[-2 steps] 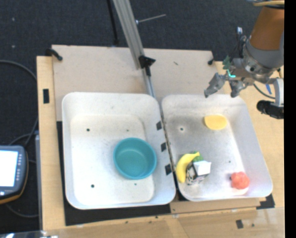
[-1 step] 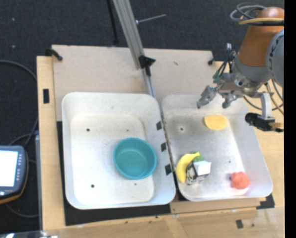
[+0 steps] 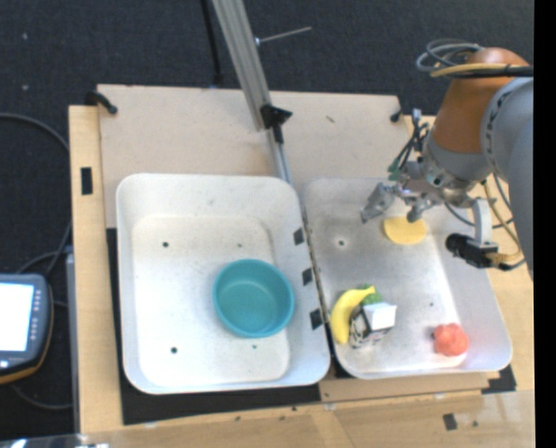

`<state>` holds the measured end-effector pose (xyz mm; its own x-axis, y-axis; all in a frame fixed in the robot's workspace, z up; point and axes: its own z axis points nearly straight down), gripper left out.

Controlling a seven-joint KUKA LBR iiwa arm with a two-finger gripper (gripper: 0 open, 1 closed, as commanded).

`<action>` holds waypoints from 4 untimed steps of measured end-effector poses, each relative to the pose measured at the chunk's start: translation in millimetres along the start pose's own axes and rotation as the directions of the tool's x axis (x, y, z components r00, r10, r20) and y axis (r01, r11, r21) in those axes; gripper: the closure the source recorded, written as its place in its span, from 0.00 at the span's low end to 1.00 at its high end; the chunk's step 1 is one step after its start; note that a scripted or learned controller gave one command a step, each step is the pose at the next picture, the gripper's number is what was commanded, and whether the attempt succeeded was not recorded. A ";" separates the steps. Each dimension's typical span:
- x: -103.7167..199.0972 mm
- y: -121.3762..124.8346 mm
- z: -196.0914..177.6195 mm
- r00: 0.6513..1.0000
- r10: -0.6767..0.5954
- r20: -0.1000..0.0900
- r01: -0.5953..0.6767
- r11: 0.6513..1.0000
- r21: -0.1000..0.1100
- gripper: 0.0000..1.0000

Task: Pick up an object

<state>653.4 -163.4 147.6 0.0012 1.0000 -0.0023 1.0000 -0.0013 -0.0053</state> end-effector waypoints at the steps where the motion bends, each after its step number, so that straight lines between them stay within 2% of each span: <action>1: -1.4 0.3 48.2 1.000 0.001 0.001 -0.001 1.000 -0.005 0.00; 2: -2.2 1.7 34.1 1.000 0.003 0.001 -0.003 1.000 -0.011 1.00; 3: 4.6 6.1 -27.0 1.000 -0.004 -0.001 0.004 1.000 -0.013 1.00; 4: 3.3 7.0 -62.0 1.000 -0.004 -0.002 0.004 1.000 -0.011 1.00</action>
